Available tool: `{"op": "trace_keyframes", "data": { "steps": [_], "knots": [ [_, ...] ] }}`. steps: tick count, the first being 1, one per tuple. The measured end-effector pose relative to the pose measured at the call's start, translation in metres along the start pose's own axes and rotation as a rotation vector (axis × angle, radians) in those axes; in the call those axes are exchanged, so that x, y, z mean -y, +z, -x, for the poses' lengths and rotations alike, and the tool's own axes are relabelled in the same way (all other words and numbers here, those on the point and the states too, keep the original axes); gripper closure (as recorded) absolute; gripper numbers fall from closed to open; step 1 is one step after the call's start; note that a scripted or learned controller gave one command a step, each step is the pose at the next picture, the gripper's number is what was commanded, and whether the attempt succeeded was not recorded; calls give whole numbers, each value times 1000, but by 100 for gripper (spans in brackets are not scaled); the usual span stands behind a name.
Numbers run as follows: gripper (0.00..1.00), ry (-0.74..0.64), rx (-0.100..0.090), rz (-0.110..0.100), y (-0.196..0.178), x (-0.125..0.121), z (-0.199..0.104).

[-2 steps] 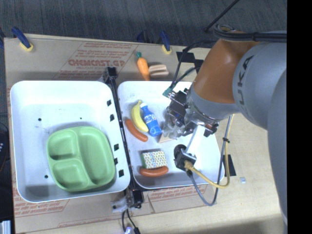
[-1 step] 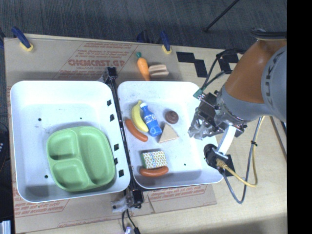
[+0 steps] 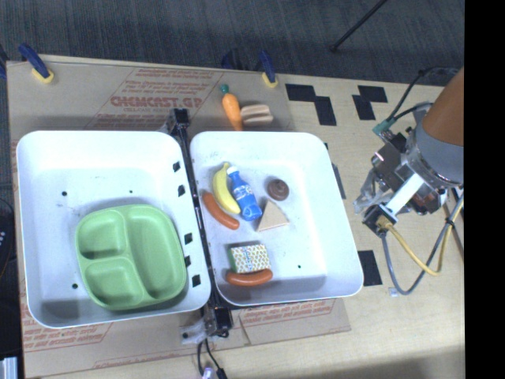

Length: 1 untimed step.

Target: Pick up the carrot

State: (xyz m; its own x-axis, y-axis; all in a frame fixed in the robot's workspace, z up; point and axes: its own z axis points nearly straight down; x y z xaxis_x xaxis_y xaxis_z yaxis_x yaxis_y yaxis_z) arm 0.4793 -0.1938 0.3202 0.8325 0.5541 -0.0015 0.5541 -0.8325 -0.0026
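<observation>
Beyond the far rim of the right bin, on the surface: the small orange plastic carrot with a green top [image 3: 230, 109] lies on brown cardboard, outside both bins, just beside a tan and pink toy bun [image 3: 256, 115].
Carrot's long axis: roughly toward and away from the camera, green tip at the far end, tilted a little.
Tool: the grey two-finger tool [image 3: 381, 208] hangs past the right bin's [image 3: 335, 212] right wall, over the surface (cables trailing below it).
Tool's state: cannot tell; the end is too cluttered to read.
Direction to go: the carrot lies well apart from the tool, up and to the left in the camera view, diagonally across the right bin's far corner.
Judgement: the reach has yet to begin.
</observation>
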Motion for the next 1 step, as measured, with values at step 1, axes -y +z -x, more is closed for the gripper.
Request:
{"op": "trace_keyframes", "data": {
  "steps": [1],
  "knots": [
    [100,-45,1,-4,86,57,-34]
  ]
}}
